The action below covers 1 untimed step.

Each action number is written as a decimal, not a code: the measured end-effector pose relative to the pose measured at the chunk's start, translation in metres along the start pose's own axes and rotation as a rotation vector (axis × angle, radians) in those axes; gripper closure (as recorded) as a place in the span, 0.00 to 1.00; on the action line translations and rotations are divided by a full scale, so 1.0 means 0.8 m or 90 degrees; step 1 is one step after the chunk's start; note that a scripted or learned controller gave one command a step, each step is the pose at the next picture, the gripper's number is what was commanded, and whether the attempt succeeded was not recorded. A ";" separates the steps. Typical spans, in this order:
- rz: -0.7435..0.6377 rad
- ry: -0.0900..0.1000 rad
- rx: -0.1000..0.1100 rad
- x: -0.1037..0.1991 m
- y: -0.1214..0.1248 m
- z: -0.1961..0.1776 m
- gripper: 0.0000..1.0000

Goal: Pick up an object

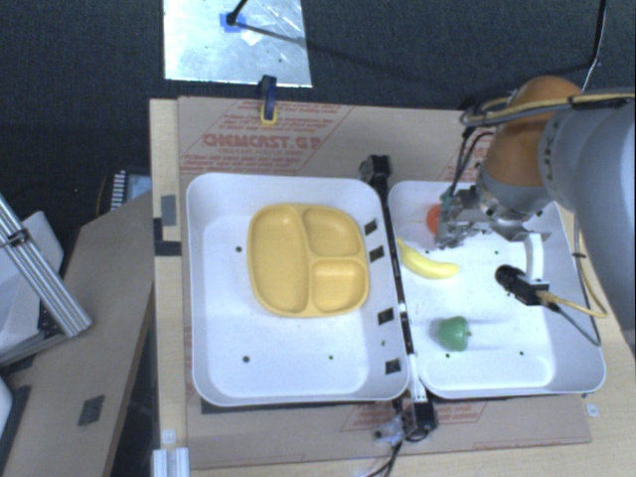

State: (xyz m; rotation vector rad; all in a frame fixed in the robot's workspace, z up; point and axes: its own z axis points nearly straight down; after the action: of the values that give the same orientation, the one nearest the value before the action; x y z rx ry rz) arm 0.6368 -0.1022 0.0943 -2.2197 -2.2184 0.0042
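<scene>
We see the gripper (454, 225) low in the right bin (571, 366), near its twelve o'clock edge, with the grey arm (586, 157) reaching in from three o'clock. How the tool is set, and whether it has hold of anything, we cannot tell; the wrist hides it. An orange-red object (434, 218) sits touching or just beside the gripper at its nine o'clock, partly hidden. The banana (427, 262) lies just below, toward six o'clock of the gripper, and the green object (454, 333) rests well apart, further toward six o'clock. A yellow divided plate (304, 258) lies in the left bin (214, 366). Our worry is that the tool has come down beside the orange-red thing, not around it, so closing would nudge it toward the bin wall and catch nothing. The round shape could also squirt free, and the nearby banana might get bumped.
</scene>
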 end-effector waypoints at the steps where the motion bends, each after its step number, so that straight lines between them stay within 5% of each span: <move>1: -0.003 0.000 -0.006 0.012 0.005 -0.063 1.00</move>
State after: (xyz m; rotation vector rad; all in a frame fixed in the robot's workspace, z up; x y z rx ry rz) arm 0.6414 -0.0926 0.1448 -2.2186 -2.2287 -0.0048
